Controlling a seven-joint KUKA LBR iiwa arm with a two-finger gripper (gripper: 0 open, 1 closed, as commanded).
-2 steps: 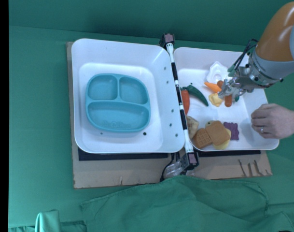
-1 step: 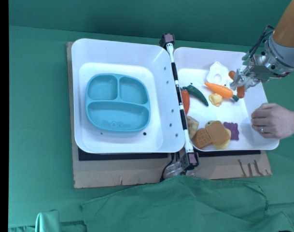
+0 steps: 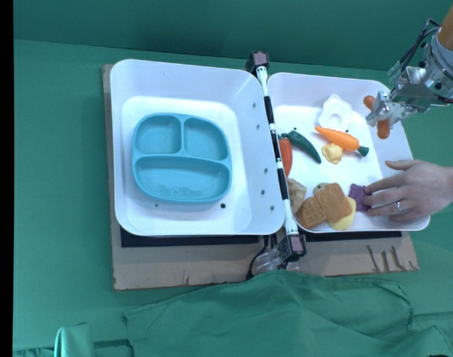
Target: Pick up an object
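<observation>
The right bin [image 3: 308,88] holds several toy foods: a white fried egg [image 3: 335,111], an orange carrot [image 3: 338,137], a green pepper [image 3: 304,146], a red chili [image 3: 286,155], a small yellow piece [image 3: 332,153], a brown waffle [image 3: 324,205] and a purple piece [image 3: 358,195]. A red-orange sausage [image 3: 381,127] lies by the bin's far right wall. My gripper [image 3: 384,111] hangs at that corner, right over the sausage and partly covering it. Nothing is seen lifted.
A person's hand [image 3: 413,190] rests in the right bin's near right corner, touching the purple piece. The left bin [image 3: 122,88] bears a blue divided plate [image 3: 181,157]. A black-and-white hinge bar [image 3: 274,143] runs between the bins. Green cloth [image 3: 271,314] lies in front.
</observation>
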